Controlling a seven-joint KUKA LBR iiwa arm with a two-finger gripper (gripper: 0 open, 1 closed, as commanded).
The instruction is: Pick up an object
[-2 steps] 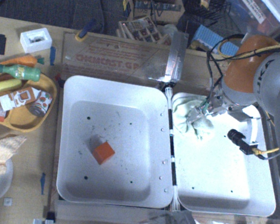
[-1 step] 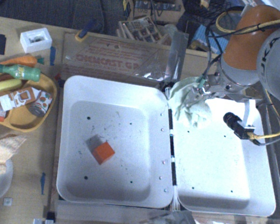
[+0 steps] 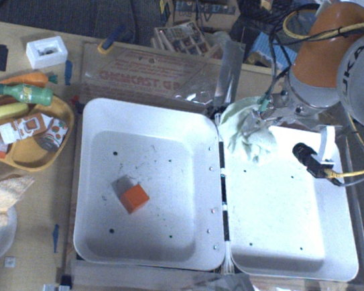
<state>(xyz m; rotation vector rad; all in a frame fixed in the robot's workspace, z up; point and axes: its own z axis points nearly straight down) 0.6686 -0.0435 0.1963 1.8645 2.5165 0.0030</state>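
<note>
one fixed overhead camera, slanted over both bins (image 3: 91, 162)

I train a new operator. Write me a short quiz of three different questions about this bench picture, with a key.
1. True or false: the orange block lies in the right bin.
2. Which item is nearest the hand? A) orange block B) pale crumpled cloth C) green bottle
3. Fill in: the green bottle rests in a ____ bowl beside the left bin.

Key: 1 false, it lies in the left bin; 2 B; 3 yellow.
</note>
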